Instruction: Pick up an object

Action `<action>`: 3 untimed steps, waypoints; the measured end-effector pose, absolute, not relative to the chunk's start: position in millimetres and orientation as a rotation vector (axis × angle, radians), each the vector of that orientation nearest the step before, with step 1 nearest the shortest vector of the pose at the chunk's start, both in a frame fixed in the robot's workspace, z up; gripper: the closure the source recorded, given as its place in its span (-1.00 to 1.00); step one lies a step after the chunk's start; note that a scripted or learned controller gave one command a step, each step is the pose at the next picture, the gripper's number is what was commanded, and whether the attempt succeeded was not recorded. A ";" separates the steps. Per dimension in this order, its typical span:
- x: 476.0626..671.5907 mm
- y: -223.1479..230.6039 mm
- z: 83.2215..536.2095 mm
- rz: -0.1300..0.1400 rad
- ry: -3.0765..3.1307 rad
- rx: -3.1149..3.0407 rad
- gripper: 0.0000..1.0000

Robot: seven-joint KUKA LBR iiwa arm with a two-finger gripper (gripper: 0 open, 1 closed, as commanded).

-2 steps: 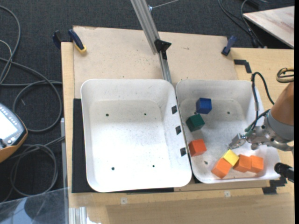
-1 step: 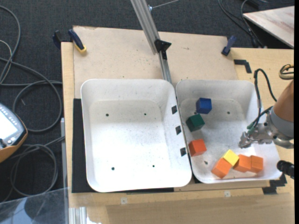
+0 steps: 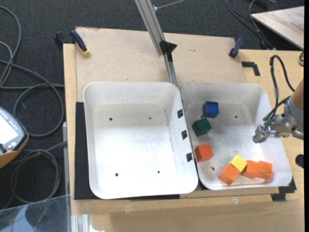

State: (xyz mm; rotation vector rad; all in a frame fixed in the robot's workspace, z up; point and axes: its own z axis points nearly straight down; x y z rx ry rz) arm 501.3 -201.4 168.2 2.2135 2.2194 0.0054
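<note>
A: Blocks sit in the right bin [image 3: 260, 98]. A yellow block [image 3: 238, 162] leans on orange blocks [image 3: 258, 169] near the front.

B: Is the gripper [image 3: 259, 135] holding one?

A: No. It hangs by the right wall. I cannot tell how it is set.

B: Are they hard?

A: They look small, light and stiff. Pinch two flat sides.
</note>
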 end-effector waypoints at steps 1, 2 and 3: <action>502.1 -192.0 226.6 0.006 2.220 2.213 1.00; 503.8 -192.3 280.9 0.006 2.218 2.214 1.00; 516.7 -130.7 270.7 0.003 2.231 2.215 1.00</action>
